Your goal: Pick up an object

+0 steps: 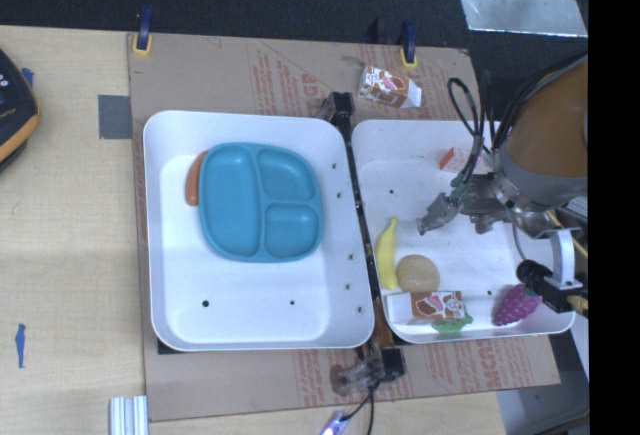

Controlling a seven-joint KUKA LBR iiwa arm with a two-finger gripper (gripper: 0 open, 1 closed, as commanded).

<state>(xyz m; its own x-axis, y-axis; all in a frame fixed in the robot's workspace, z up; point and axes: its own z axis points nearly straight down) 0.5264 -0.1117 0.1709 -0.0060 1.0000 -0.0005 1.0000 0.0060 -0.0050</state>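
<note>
Objects for picking are lying in the right bin: a yellow banana, a round tan bun, a small printed carton and a purple grape bunch, all sitting toward the near wall, below the gripper. The gripper is hanging over bare bin floor, just above and to the right of the banana and bun, with nothing showing between its tips; whether it is released or clenched cannot be told, because the metal parts are blurring together at this angle.

Away to the gripper's left, a blue divided plate is covering most of an orange sausage-like piece in the left bin. A second small carton is lying outside the bins, beyond the gripper, on the cardboard.

Several risks are looming, as a judgement. The banana is resting against the wall between the two bins, so a descent there is likely to strike the rim or pinch only its edge. The bun is touching both the banana and the carton, so a closing grasp could nudge neighbours or catch two things. The bun's rounded shape is also liable to slip out.
</note>
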